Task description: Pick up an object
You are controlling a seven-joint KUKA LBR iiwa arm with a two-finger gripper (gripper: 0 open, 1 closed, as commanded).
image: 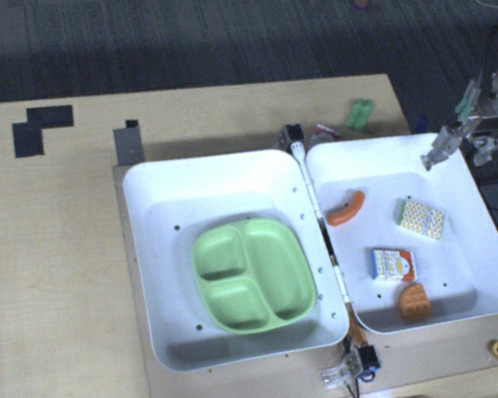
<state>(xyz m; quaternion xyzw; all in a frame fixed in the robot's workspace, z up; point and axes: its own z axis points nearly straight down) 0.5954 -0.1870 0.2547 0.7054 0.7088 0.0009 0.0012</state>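
Note:
The right bin (480, 295) holds an orange-red sausage shape (345, 209) near its left wall. A small patterned packet (420, 218) lies in the middle, a white and blue carton (391, 265) sits below it, and an orange-brown lump (414, 301) rests near the front wall. My gripper (461, 147) hangs above the bin's far right corner, well away from all of these. Its fingers (436, 151) are spread open with nothing between them.
The left bin (156, 215) holds a green divided plate (254, 273). A small green object (359, 114) lies on the bench behind the right bin. Cables and clips sit at the bins' shared seam, front and back.

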